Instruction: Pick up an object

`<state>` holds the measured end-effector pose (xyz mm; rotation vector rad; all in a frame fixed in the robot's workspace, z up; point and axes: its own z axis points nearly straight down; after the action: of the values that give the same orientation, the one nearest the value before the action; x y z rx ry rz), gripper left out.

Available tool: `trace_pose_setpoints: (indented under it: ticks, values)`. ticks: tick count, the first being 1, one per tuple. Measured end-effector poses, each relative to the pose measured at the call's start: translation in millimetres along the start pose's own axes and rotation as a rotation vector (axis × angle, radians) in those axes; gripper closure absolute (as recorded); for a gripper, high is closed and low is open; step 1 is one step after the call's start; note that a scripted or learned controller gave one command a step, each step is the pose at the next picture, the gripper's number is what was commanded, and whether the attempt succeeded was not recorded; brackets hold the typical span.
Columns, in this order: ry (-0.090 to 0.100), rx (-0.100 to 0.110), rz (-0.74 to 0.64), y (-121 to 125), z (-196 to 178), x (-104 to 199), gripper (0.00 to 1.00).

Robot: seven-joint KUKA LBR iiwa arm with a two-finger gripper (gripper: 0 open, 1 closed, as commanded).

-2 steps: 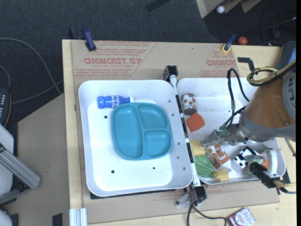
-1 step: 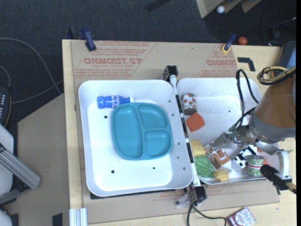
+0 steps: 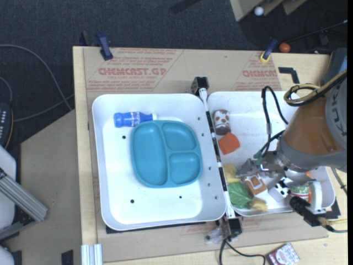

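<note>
Arm [image 3: 317,128] reaching from right, wrist bent down over right bin [image 3: 245,101]; gripper [image 3: 258,173] low among cluttered objects, apparently above orange-white box [image 3: 255,185]; finger state indiscernible.

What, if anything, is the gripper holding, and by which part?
It cannot be told. The gripper is low in the right bin, among a small brown-and-white item and a green object.

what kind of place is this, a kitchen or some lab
Most likely a robotics lab, not a kitchen: a robot arm reaches over two white bins on a paper-covered bench, clamps pin the bench edge, and loose cables run across dark carpet.
</note>
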<state>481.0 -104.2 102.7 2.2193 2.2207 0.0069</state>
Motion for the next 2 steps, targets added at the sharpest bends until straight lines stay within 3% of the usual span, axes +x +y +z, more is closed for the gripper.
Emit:
trace_pose_setpoints:
  ticks: [1, 2]
  values:
    - [0.002, 0.000, -0.001, 1, 15, 0, 0.00]
    - [-0.002, 0.003, 0.000, 47, 18, 0, 0.00]
